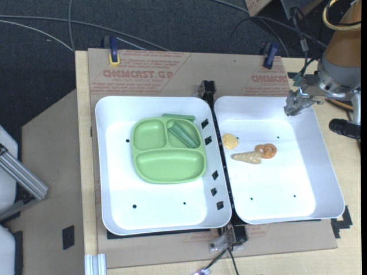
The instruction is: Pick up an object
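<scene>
While nothing had yet been lifted, the scene ran from the near edge of the table (275, 239) back toward the arm. Nearest the camera, both shallow white bins showed bare floor along their near edges. In the middle of the left white bin (114, 205) sat a green plastic divided plate (166, 165), with a darker green, pod-shaped piece (183, 132) lying in its far right compartment.

In the right white bin (321, 176), three small things lay near the left wall, about midway back: a pale cream cone-shaped piece (246, 157) with its long axis running left to right, an orange ring-shaped piece (266, 150) touching its right end, and a small yellow rounded lump (230, 141) just beside them to the left.

Farther back, the metal gripper (293, 105) hung over the far right corner of the right bin, apart from every object. Any of the three pieces lay toward the bin's left wall and near edge from it, the orange ring being the closest. I judge the reach not yet begun, since the gripper would have to cross toward the cluster and descend.

The gripper was small and partly merged with the wrist hardware, so I cannot tell how it was set, and nothing could be made out in it. The arm above it was cut off at the picture's right edge.
</scene>
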You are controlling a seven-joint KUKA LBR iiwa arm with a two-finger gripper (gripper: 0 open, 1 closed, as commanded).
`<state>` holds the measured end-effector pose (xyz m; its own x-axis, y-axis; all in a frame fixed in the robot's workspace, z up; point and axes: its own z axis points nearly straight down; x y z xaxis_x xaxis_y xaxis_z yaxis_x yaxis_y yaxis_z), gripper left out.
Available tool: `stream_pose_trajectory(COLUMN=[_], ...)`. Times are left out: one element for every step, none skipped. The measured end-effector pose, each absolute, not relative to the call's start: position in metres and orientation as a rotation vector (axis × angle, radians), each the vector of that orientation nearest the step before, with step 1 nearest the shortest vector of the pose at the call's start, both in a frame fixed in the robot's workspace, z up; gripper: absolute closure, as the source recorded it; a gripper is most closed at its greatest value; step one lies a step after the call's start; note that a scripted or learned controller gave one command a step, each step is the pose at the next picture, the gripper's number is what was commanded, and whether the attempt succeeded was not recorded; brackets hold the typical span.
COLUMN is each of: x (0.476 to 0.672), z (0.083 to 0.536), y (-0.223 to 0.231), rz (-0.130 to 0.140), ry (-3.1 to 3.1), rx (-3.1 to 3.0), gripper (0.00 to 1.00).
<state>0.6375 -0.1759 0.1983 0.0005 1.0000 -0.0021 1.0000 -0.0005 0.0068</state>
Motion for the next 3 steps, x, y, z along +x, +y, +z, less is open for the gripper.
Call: stream_pose_trajectory(x=[0.637, 0.644, 0.649], z=[0.262, 0.267, 0.27], y=[-0.183, -0.132, -0.08], rz=[0.007, 0.006, 0.005], ry=[2.216, 2.227, 2.228], rx=[2.215, 2.213, 2.214], gripper=[1.0, 1.0, 1.0])
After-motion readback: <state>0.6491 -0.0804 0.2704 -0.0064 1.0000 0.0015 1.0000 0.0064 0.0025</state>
